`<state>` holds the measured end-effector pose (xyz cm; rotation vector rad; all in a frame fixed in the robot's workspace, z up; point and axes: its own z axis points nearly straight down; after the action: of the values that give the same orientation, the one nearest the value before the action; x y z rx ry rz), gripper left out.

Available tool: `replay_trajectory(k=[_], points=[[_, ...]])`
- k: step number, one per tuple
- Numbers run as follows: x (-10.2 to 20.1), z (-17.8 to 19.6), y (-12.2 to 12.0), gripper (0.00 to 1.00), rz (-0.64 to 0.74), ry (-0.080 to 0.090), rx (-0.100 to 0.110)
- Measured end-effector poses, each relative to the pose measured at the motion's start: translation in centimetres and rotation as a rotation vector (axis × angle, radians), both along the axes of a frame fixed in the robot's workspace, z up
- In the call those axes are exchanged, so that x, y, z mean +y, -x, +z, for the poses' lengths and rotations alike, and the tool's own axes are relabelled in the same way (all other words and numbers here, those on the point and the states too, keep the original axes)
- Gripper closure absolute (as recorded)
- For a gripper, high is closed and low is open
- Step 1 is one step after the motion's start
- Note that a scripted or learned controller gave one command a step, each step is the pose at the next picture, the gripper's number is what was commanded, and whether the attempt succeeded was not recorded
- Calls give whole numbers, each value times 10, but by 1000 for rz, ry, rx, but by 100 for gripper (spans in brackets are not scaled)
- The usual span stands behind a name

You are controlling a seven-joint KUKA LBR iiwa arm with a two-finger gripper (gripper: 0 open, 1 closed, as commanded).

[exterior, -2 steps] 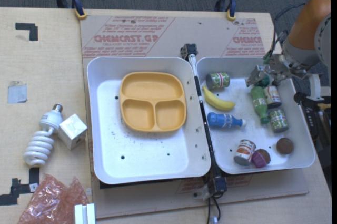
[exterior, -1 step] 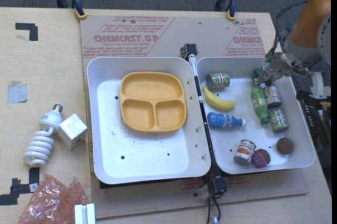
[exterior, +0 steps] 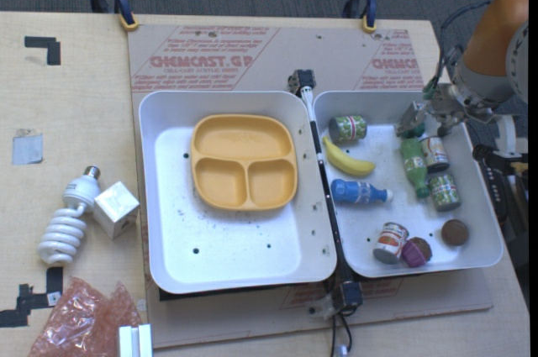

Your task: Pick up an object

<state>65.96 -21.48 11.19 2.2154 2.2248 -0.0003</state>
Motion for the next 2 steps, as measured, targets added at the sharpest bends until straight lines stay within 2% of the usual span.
replay_trajectory(k=[1,2], points=[[62,-19,1,0,-3,-1,1],[61,-9,0,100,-4,0,2]])
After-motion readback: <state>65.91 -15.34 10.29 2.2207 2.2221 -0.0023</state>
